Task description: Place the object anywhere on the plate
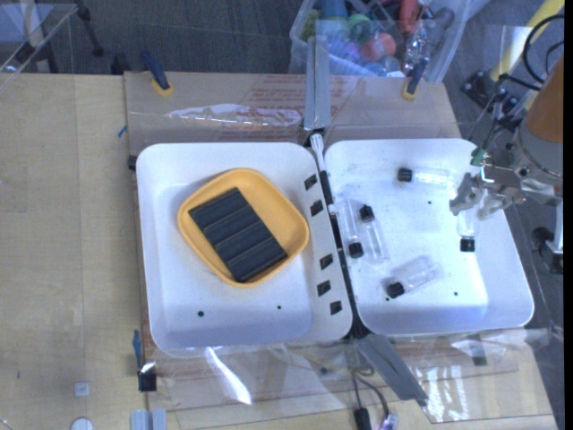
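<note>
Vials, clear with black caps, lie scattered in the right bin [501, 303]; any one could be the object. Claw [469, 206] hangs over that bin's right side, at the end of the grey arm [537, 164] reaching in from the right. A small clear vial with black cap [466, 238] sits directly below the fingertips, upright by the look of it. Cannot tell whether it is gripped or merely under the claw, nor whether the claw is apart or together; detail too small.

Other vials: one near the bin's top [421, 176], a pair by the divider [363, 231], one lying low-centre [410, 276].

Step in hand, by my reading: the pick, at or just around the grasp. Placing not yet done. Next move calls for a secure hold on the vial, a lift clear of the bin wall, then a carry across the divider to the left.

Yellow plate [291, 227] rests in the left bin [170, 312], well apart from the claw, with a dark ribbed block [240, 234] covering most of its middle; bare rim is narrow.

Both bins sit on a pale wooden tabletop [63, 240]. Behind: clear tub of coloured oddments [385, 16], grey carpet.
</note>
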`<state>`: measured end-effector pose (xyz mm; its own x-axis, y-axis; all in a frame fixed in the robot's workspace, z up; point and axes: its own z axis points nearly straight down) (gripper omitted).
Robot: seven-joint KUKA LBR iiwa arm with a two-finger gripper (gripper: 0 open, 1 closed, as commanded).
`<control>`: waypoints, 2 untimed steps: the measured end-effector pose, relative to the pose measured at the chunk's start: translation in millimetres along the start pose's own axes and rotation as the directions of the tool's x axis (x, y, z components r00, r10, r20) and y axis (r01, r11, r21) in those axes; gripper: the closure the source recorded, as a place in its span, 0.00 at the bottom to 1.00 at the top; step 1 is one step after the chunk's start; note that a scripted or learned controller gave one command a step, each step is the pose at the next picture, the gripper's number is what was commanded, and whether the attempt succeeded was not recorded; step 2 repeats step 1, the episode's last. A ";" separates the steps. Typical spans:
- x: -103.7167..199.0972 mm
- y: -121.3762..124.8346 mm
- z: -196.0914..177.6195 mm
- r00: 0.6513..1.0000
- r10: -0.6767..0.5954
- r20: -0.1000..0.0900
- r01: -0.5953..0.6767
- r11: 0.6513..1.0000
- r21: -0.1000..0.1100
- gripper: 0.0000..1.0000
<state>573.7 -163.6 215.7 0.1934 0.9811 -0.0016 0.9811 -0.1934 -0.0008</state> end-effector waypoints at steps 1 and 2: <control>0.0 0.0 -0.1 1.000 0.000 0.000 0.000 1.000 0.000 0.00; 0.0 0.0 -0.1 1.000 0.000 0.000 0.000 1.000 0.000 0.00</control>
